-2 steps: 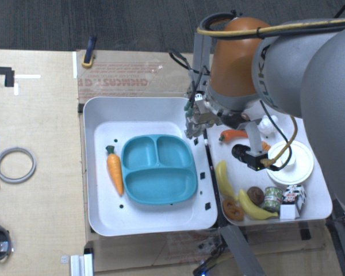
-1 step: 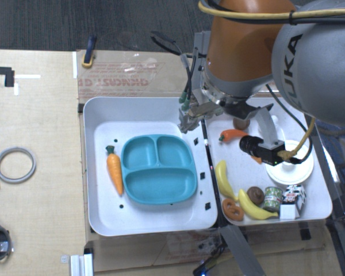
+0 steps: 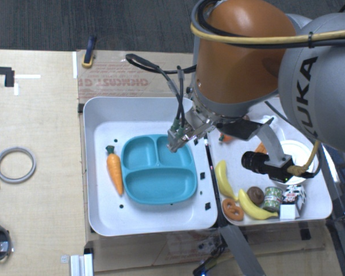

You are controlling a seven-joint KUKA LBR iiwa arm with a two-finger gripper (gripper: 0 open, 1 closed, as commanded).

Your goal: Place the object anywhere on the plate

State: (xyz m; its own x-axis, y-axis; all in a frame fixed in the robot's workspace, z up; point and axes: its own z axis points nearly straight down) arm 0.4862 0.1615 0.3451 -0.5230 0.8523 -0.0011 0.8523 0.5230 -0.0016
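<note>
End effector (image 3: 177, 138): hovering over blue plate (image 3: 159, 169), grip state unclear. Toy carrot (image 3: 114, 169): lying beyond it, left; probably needing picking next.

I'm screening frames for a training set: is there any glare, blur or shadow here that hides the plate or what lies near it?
Camera view: evenly lit and sharp on the blue plate and carrot; soft shadows only, under the plate's rim; mild glare on the white bin wall and the arm's orange band; the pincer looks slightly soft over the plate's upper right corner.
</note>
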